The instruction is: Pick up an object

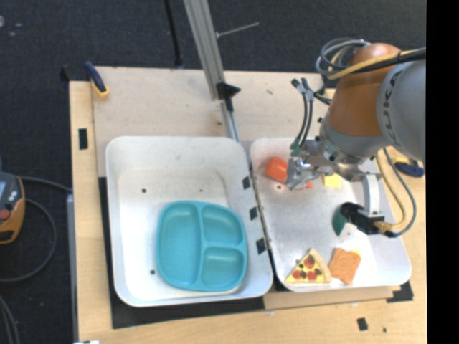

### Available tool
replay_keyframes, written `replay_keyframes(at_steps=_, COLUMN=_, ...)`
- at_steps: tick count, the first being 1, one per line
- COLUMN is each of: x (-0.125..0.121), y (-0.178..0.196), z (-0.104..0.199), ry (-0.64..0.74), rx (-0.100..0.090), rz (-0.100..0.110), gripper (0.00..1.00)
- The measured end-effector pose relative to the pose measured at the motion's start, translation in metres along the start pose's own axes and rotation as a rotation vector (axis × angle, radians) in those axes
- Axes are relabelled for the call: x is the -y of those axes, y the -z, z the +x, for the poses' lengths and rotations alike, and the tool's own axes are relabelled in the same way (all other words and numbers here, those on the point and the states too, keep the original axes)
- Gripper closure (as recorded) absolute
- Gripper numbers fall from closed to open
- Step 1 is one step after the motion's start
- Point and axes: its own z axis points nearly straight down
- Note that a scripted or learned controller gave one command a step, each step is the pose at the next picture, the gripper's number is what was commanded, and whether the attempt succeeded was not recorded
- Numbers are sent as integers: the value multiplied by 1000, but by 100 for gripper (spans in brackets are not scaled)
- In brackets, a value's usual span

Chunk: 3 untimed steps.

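My gripper [297,176] hangs low over the back left part of the right bin [301,224]. An orange object [277,168] lies just to its left, touching or nearly touching it. A small orange-red bit [307,185] shows right under the gripper. A yellow piece [332,182] sits just to the gripper's right. Further forward in the same bin lie a dark green object [338,222], a toy pizza slice [309,269] and an orange cracker-like piece [345,264].
The left bin [143,163] holds a light blue divided plate [202,245]. A metal rail [208,49] slants down to the gap between the bins. Cables and a black fitting [362,218] hang off the arm over the right bin's right side.
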Motion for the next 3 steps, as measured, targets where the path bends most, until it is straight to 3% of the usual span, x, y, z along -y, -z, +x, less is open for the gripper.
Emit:
replay_keyframes(at_steps=2, x=-25, y=0, z=102, ry=2, rx=-1, rz=-1, gripper=100)
replay_keyframes(at_steps=3, x=-23, y=-2, z=153, ry=1, rx=0, rz=0, gripper=100)
